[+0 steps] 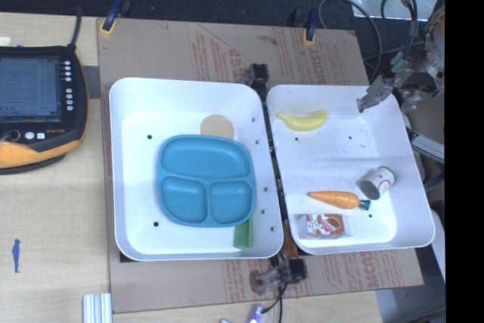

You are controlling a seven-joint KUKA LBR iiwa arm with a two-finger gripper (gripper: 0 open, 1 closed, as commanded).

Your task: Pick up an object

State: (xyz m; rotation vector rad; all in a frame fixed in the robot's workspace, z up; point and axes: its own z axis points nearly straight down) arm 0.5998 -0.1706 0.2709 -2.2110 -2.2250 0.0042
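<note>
Green thing (242, 236) — half under tray (206, 179)

High slanted view over both bins (121, 163)

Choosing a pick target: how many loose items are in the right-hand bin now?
4. The banana lies near the far left corner, the can by the right wall, the carrot just left of it, and the packet at the near wall. Nothing looks hidden.

Robotics lab bench, teach pendant (34, 106) at left, clamped cardboard sheet (227, 49), two white bins (125, 163), trailing cables (363, 11)
</note>
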